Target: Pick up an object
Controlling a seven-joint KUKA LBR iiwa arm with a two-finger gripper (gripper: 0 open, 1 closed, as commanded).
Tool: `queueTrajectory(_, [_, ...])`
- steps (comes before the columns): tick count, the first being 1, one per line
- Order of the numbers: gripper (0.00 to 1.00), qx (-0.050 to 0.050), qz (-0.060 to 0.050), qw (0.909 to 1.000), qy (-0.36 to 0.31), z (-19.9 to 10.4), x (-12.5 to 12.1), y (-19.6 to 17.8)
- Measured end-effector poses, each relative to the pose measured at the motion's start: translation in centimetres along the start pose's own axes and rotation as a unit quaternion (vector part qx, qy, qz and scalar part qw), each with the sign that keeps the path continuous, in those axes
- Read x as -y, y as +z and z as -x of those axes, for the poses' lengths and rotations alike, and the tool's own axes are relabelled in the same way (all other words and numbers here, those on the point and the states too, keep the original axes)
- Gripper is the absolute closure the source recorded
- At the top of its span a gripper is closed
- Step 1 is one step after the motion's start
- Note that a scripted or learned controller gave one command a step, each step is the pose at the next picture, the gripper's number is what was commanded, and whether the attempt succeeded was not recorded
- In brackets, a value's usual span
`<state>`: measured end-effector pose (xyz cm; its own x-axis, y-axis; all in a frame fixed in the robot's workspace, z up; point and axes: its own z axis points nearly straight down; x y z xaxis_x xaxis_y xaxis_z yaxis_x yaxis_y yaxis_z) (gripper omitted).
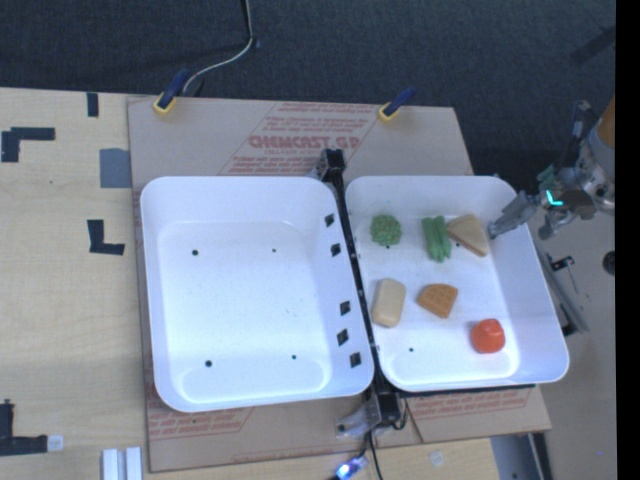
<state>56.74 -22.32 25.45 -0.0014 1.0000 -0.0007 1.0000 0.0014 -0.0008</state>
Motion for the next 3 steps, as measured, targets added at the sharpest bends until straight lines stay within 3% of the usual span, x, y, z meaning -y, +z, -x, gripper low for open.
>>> queueTrajectory(1, [0.0, 0.001, 0.004, 1.0, 0.0, -2.1, 6.4, -8.9])
queueTrajectory(2, [0.0, 0.002, 0.009, 1.0, -0.001, -3.9, 8.4, -23.4])
queueTrajectory(3, [0.0, 0.0, 0.003, 1.0, -0.002, -8.3, 8.3, -26.6])
